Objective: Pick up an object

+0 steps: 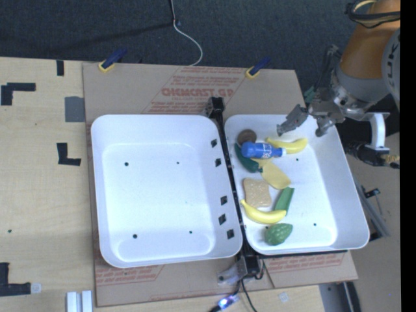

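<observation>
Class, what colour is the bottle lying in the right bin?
Blue with a white cap, bottle, seen in the camera view.

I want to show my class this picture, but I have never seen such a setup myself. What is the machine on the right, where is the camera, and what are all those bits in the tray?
The camera sits above a bench and looks down at a slant. The grey and orange machine is a robot arm; its gripper, a two-finger claw, hangs open over the right bin's far edge, holding nothing. That bin holds toy food: two bananas, a blue bottle, a brown ball, a slice of bread, a yellow piece and green items. The left bin lies beside it.
</observation>
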`<state>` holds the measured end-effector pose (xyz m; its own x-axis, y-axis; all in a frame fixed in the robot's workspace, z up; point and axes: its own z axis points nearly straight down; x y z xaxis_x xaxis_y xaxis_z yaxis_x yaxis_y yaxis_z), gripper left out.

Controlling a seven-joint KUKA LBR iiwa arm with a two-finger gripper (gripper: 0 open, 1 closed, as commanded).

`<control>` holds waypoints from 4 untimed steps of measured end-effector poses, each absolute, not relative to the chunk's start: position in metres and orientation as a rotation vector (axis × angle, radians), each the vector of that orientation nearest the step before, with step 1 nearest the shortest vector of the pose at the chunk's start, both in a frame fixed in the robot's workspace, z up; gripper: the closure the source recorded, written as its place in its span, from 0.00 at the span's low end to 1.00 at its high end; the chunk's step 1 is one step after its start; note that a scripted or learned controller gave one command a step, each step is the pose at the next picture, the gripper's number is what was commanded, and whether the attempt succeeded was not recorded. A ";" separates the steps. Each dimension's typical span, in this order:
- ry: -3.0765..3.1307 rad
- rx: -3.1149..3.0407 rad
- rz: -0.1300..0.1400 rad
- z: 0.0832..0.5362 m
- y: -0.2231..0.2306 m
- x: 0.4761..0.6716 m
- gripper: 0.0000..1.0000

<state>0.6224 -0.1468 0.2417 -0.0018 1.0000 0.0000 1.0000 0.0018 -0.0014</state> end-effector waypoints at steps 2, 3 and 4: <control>-2.228 -2.210 0.001 0.085 -0.091 0.617 0.00; -2.194 -2.205 0.048 0.082 -0.099 0.659 0.00; -2.187 -2.205 0.053 0.091 -0.099 0.657 1.00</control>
